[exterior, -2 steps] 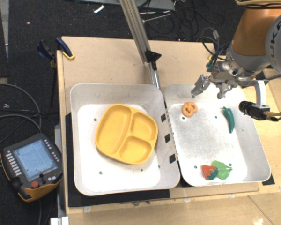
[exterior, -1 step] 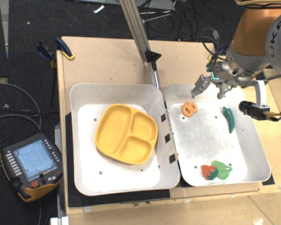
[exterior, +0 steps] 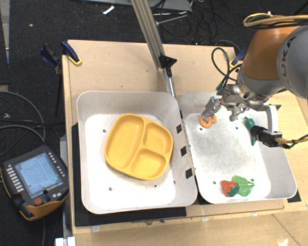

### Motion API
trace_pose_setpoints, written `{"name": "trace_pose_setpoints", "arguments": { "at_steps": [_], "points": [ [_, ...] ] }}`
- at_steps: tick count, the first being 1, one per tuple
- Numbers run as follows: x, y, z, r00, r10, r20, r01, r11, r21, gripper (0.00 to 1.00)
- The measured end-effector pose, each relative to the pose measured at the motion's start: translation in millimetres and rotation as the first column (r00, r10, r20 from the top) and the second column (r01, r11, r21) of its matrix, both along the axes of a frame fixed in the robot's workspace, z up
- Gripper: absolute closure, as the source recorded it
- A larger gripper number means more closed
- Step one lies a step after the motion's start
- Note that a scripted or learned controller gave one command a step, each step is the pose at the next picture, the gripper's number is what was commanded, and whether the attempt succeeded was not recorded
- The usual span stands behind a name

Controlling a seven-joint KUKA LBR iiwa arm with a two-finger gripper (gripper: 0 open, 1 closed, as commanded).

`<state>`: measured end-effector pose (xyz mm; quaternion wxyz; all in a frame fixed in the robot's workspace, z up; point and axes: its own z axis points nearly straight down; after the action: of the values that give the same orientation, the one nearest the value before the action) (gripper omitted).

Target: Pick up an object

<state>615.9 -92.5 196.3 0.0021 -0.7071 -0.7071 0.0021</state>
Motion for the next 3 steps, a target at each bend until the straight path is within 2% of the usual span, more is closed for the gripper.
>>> {"name": "trace_pose_setpoints", "arguments": {
  "at_steps": [2, 3],
  "points": [
    [-7.0, -6.9, -103.5, 1.0, 0.0, 0.003, 0.0, 1.0, 0.0, 0.0],
    [-5.8, -6.9, -90.5, 1.0, 0.0, 0.007, 0.0, 1.0, -0.001, 1.0]
  ]
}}
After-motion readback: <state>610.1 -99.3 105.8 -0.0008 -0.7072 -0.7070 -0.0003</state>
